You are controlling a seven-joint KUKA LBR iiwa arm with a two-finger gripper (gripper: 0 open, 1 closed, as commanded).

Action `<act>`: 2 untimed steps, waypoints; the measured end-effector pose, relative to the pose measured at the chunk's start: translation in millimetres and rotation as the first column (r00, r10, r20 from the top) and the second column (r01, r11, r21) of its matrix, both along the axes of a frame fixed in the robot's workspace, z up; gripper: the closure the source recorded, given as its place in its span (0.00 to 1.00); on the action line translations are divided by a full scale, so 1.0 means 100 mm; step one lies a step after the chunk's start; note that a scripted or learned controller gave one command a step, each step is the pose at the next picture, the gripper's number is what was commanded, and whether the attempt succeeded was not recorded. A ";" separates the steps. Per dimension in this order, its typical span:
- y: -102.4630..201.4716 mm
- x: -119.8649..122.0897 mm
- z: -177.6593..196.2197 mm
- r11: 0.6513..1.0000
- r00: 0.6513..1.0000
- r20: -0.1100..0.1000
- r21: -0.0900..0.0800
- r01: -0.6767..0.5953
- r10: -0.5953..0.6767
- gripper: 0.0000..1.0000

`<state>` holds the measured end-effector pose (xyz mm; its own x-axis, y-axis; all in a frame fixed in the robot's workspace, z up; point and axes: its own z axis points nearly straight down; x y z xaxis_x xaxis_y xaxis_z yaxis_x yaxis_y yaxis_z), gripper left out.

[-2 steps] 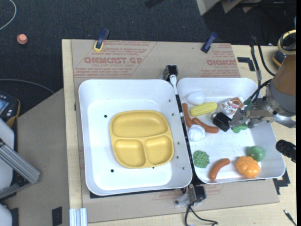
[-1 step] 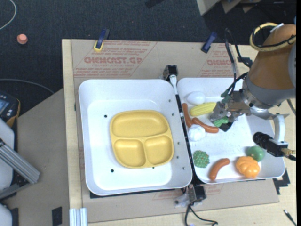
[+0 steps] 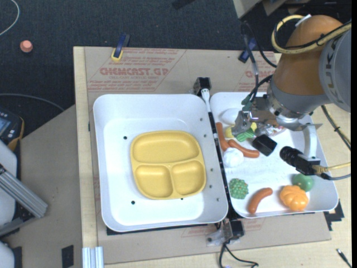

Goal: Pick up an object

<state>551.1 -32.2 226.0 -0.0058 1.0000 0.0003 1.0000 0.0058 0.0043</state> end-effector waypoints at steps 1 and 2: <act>0.51 0.35 -0.05 1.000 1.000 0.000 0.001 -0.001 0.001 1.00; 1.00 0.54 0.07 1.000 1.000 0.000 0.002 -0.001 0.001 1.00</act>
<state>605.0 67.8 233.0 -0.0067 1.0000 0.0021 1.0000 0.0067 0.0048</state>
